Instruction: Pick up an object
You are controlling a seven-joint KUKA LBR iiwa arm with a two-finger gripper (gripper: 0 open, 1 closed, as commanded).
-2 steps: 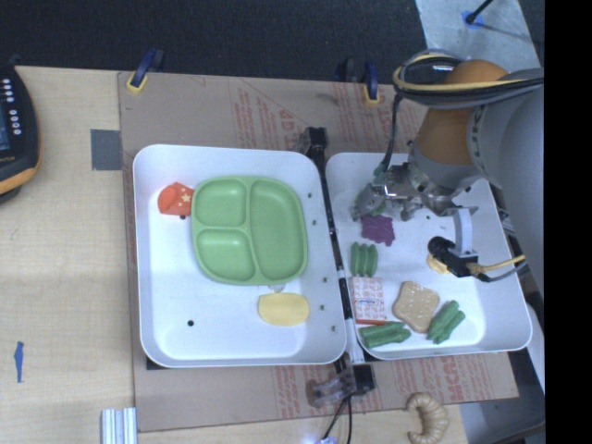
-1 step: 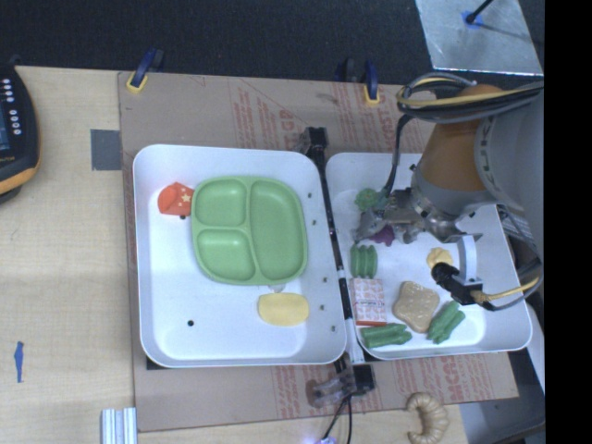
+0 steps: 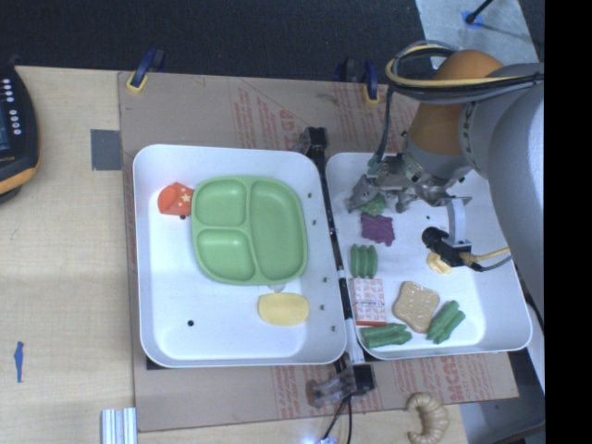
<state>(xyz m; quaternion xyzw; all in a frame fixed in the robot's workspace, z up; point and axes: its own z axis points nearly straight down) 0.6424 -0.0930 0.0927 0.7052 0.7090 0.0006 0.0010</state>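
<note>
Purple object (image 3: pixel 376 228) — likely target, lying in right bin (image 3: pixel 499 336) just below gripper (image 3: pixel 382 195). Approach step; nothing seen between jaws, spread impossible to tell. Next move by judgement — short descent, centred over piece, clear of green beans (image 3: pixel 363 261) beside.

Light wood table (image 3: pixel 65 276) carries a brown cardboard sheet (image 3: pixel 231 109) with faint red print, held at its far edge by a yellow-and-blue clamp (image 3: pixel 143 68) and a blue clamp (image 3: pixel 370 80). Grey tape patch (image 3: pixel 105 149) on the table left of the cardboard. Beyond the table, dark floor (image 3: pixel 231 12); a pale sheet (image 3: pixel 462 12) lies at upper right.
</note>
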